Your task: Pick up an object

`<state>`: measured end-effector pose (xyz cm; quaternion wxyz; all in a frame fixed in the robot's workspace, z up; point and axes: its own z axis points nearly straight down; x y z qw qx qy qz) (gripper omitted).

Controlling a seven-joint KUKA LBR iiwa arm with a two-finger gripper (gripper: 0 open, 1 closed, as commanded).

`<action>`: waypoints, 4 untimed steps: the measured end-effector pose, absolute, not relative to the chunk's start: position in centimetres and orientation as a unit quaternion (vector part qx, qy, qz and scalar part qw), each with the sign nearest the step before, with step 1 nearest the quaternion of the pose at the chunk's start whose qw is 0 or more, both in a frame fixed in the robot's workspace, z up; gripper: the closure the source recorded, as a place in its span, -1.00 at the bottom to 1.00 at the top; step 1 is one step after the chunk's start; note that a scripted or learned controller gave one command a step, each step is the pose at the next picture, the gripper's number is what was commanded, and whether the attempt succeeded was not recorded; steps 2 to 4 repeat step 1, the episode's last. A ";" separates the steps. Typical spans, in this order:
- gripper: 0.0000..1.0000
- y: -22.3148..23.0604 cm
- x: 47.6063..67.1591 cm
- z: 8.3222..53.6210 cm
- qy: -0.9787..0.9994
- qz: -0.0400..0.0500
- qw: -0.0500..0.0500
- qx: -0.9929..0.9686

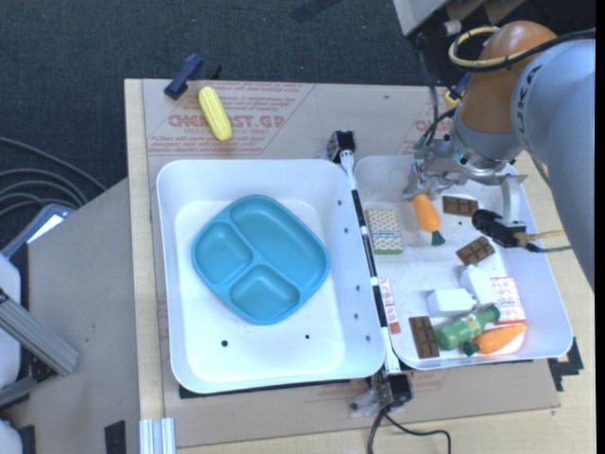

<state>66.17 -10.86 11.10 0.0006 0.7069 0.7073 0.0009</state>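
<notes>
A: Item one, the arm (pixel 558 93)?
B: Grey, thick-bodied, entering from the right side of the camera view and sloping down toward the upper part of the right-hand bin.
A: Markings?
B: Orange band (pixel 501 74) above the wrist, rounded, with a yellow cable looped over its top.
A: Wrist?
B: Pointing steeply downward, a metal flange beneath the band.
A: Gripper (pixel 430 183)?
B: Lowered at the near-left of the wrist, dark metal parts and thin wires around it. Its tip is too small and cluttered to read further.
</notes>
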 end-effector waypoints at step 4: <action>1.00 -6.5 60.4 18.5 0.707 0.000 -0.002 0.707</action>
